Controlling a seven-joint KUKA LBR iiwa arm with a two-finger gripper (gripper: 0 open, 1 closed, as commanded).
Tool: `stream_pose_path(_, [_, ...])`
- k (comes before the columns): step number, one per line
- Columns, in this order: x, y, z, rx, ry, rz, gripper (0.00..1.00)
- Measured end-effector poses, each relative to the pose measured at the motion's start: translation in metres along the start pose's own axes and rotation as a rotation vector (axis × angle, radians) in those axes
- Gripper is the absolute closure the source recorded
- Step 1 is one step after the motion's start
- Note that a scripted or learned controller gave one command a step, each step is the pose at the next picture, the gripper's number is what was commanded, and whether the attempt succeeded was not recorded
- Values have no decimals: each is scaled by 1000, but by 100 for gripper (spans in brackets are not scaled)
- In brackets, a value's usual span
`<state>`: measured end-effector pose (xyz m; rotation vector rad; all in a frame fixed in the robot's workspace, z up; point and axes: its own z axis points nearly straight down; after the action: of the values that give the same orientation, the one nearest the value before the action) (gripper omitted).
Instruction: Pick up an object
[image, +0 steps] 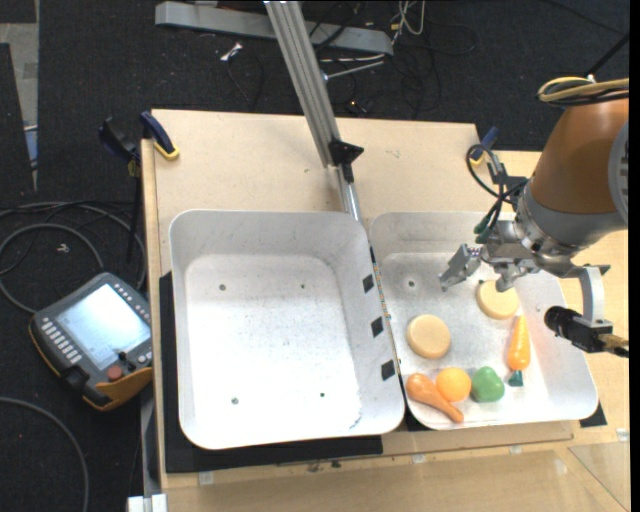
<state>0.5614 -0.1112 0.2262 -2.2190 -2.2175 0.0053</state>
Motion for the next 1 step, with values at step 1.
stream_pose_path(1, [-3, -10, 57, 1, 0, 1, 0])
